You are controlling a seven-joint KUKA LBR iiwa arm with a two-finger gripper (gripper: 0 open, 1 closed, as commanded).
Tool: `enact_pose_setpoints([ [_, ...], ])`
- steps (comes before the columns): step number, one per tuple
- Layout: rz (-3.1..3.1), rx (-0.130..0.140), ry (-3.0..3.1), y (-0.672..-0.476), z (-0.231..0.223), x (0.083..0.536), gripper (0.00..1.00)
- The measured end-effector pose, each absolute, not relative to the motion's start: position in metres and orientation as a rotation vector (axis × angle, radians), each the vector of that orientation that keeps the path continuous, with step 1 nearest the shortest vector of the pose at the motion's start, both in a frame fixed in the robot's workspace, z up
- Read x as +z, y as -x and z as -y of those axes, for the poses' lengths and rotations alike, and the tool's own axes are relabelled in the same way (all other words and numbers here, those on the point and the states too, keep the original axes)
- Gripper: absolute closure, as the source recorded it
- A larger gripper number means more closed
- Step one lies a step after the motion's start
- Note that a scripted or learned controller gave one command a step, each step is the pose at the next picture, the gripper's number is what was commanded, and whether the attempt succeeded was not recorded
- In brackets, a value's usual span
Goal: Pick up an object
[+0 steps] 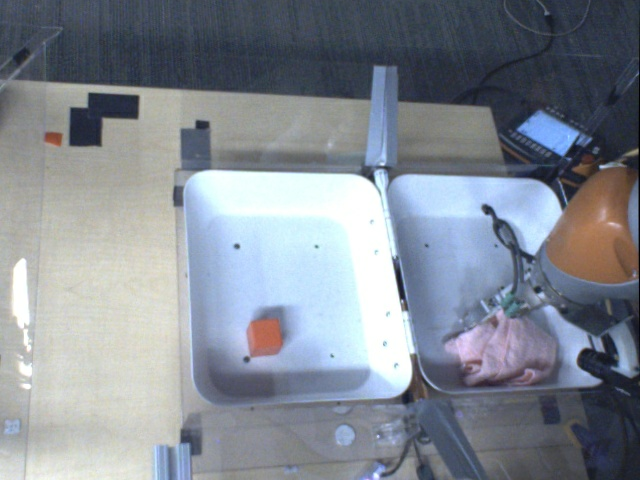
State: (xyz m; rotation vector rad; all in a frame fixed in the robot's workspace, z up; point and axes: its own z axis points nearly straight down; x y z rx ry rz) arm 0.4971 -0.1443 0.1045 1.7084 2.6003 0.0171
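Observation:
An orange block (265,337) lies in the left bin (215,228), toward its front. A crumpled pink cloth (502,352) lies in the front part of the right bin (440,218). My gripper (497,311) is low in the right bin, right at the cloth's upper edge, with the orange-banded wrist (600,233) behind it to the right. From this angle I cannot make out whether anything is between the fingers.
A metal divider post (382,118) stands between the bins at the back. Black blocks (100,115) and a small orange piece (53,139) sit on the bench at far left. Cables and a device with a screen (550,133) lie beyond the right bin.

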Motion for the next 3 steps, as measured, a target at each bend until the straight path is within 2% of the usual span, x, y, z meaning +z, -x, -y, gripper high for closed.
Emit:
enact_pose_setpoints([
  [1,-2.348,0.016,-2.066,-0.493,0.165,0.09,0.0],
  [2,-2.339,0.021,-2.055,-0.497,0.167,0.103,1.0],
  [3,-2.339,0.021,-2.055,-0.497,0.167,0.104,0.0],
])
